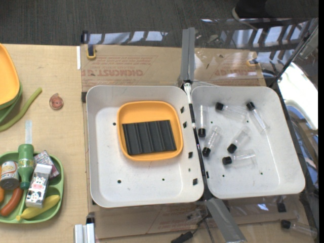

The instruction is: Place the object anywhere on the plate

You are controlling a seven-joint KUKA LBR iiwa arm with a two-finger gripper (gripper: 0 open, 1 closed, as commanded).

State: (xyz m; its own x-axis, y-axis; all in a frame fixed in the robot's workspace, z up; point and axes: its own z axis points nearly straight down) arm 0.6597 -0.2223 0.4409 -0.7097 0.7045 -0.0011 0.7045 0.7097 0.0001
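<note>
An orange plate (150, 130) sits in the left white bin (142, 186), toward its back. A dark grey ribbed rectangular object (150, 137) lies flat on the plate, covering most of its middle. In the right white bin (253, 184) lie several clear plastic tubes with black caps (238, 141), scattered across its centre and back.
On the bench to the left stands a green tray (53, 196) with toy food and a green bottle (25, 166). An orange dish (7, 82) sits at the far left edge. A small pink disc (56, 102) lies on the wood. Cardboard lines the back behind both bins.
</note>
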